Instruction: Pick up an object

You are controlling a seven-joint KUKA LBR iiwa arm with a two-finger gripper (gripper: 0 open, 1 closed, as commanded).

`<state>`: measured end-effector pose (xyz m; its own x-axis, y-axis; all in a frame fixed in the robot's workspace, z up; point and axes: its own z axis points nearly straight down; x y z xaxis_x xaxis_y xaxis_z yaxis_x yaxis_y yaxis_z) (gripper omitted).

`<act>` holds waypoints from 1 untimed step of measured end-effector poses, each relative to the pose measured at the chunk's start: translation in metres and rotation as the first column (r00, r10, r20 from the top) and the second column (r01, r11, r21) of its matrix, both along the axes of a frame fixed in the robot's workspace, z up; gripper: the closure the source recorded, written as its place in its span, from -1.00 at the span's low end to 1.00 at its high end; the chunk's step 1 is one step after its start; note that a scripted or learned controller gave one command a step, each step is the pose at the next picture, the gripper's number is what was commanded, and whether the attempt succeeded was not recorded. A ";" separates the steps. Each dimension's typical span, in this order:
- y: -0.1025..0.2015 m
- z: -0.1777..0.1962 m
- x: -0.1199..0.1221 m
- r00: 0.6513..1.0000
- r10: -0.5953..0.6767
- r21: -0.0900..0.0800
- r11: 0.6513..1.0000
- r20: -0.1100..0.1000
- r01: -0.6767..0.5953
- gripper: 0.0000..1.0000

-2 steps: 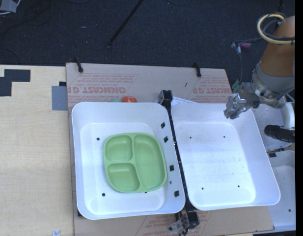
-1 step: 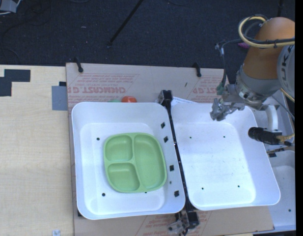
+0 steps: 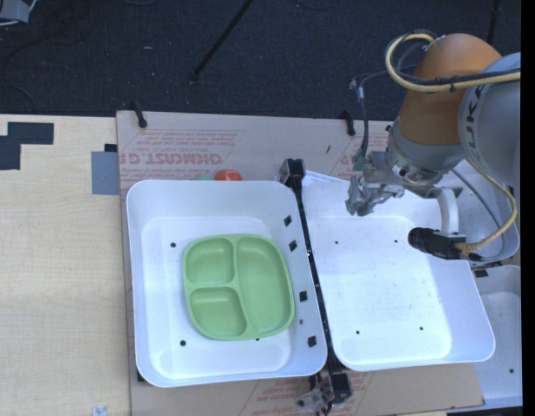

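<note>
Desk [image 3: 50,258] of pale wood seen from above at a slant, carrying two shallow white bins side by side on a cardboard sheet. The left bin [image 3: 154,224] sits in the centre of the frame and holds one green plate [image 3: 238,286] with three compartments, lying flat near the bin's middle. The right bin [image 3: 397,319] sits in the right half of the frame; its floor is bare white apart from small dark dots.

One grey robot arm [image 3: 475,120] with an orange band enters from the upper right. Its end effector [image 3: 364,199] hangs over the upper left corner of the right bin, near the divider between the bins. Whether its fingers are spread or pressed together cannot be told at this size, and nothing is visibly gripped.

Judging from this, the pick-up is not yet done: the plate lies untouched in the left bin, well apart from the end effector, so reaching, gripping and lifting all remain.

Count: two bins, one green plate, one arm, one end effector. One small orange-red thing [image 3: 227,176] peeks out just beyond the left bin's top edge.
</note>
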<state>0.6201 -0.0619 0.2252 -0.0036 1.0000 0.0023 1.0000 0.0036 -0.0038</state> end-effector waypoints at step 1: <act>0.062 0.006 0.001 1.000 0.001 0.000 1.000 0.002 -0.001 1.00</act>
<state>0.6212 -0.0004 0.2315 -0.0050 1.0000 0.0028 1.0000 0.0050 -0.0019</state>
